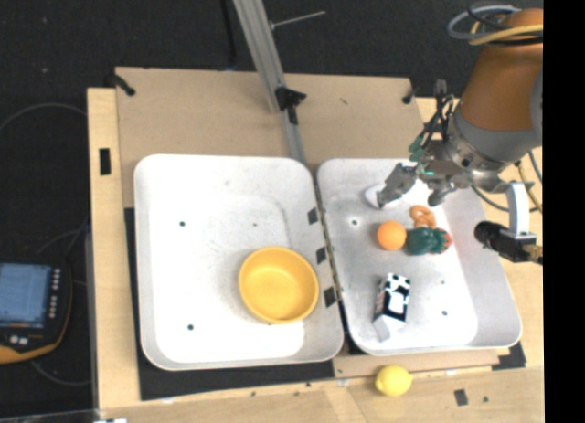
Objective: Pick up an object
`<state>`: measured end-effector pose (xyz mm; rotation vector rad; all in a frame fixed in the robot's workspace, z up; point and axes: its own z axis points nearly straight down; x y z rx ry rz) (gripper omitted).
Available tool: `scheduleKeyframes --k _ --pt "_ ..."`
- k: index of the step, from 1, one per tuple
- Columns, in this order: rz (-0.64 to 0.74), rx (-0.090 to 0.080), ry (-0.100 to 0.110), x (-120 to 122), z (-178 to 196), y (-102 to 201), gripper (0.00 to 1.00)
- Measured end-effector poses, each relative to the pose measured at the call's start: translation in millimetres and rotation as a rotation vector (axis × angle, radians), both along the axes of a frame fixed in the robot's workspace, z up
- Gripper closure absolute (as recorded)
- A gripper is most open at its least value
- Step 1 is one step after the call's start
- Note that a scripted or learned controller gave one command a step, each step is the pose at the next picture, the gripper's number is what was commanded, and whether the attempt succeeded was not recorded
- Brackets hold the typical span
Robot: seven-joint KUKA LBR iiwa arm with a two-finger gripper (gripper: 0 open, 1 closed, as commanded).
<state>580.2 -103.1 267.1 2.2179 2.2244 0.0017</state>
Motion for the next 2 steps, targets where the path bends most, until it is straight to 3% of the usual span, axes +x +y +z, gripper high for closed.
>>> scheduleKeyframes --k 1,2 --pt "-0.006 0.0 -0.002 0.1 0.1 -0.3 0.0" --pt "-0.005 -0.002 0.006 -1.3 -61.5 3.9 0.0"
